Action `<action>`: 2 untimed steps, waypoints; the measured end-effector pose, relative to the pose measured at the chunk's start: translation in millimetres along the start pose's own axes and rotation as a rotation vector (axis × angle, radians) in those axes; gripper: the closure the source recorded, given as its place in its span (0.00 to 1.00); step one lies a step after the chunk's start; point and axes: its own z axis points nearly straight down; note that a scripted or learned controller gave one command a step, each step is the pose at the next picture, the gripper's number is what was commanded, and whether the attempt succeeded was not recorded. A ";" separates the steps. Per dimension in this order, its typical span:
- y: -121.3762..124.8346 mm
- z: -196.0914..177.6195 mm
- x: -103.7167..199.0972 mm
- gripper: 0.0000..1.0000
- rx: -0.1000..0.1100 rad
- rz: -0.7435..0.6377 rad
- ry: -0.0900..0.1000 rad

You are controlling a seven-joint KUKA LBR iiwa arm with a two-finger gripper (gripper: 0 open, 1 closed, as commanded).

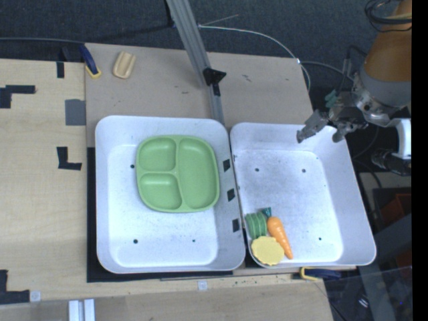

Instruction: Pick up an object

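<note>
A: Progress check, quick. Anything grabbed?

B: No. Gripper (322, 128) sits at the upper right of the frame, over the far rim of the right bin (334, 179). Fingers spread apart, nothing between them. Pick not started, by the look of it.

A: Where are the candidates?

B: Bottom left corner of the right bin: a toy carrot (279, 237), a green ribbed piece (256, 223) touching it on the left, and a yellow disc (267, 251) just below both. All three clustered tight against the bin wall. Well apart from the gripper.

A: Left bin?

B: Left bin (114, 199) holds a green divided plate (178, 173), lying flat in the upper middle. Also pickable, though I'd judge it awkward for two fingers.

A: So what's left?

B: Everything: travel to an object, descend, close, lift.

A: Surface, surroundings?

B: White bins, speckled floors, side by side on a tan bench (40, 132) with black tape marks. Small tan block (124, 65) at upper left. Grey pole (190, 35) slants in from the top. Thin cable (267, 42) runs across the upper bench. Dark carpet (80, 5) beyond.
</note>
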 end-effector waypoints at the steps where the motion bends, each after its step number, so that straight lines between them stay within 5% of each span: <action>1: 0.0 0.0 0.0 0.00 0.000 0.000 0.000; 2: 5.6 45.8 3.0 0.00 0.005 0.000 -0.001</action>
